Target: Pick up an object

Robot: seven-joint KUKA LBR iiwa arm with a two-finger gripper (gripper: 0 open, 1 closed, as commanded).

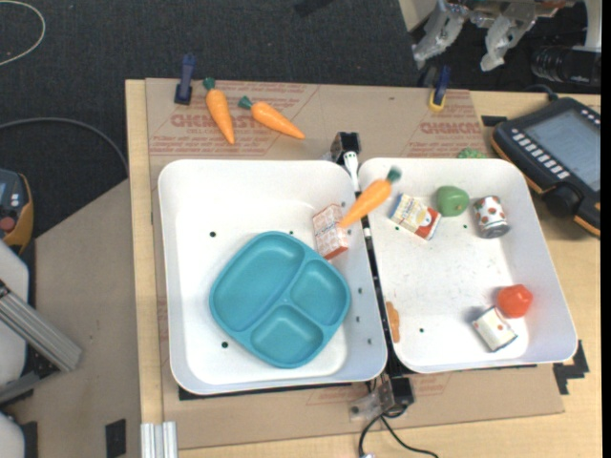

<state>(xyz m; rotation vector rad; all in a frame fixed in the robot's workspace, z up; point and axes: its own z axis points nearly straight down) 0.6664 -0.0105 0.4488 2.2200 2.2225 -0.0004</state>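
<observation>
My gripper (468,38) hangs high at the top right, beyond the far edge of the bench, fingers spread open with nothing between them. In the right bin (554,284) lie a small carton (413,216), a green ball (452,199), a red-spotted can (491,216), a red-orange object (516,300) and a white can (495,329). A toy carrot (368,199) rests across the divide between the bins. The left bin (181,256) holds a teal divided plate (279,299) and a small juice box (329,231).
Two more carrots (221,114) (275,117) lie on the cardboard behind the left bin. Blue clamps (183,79) (439,90) stand at the bench's back edge. A black teach pendant (558,151) sits right of the bins.
</observation>
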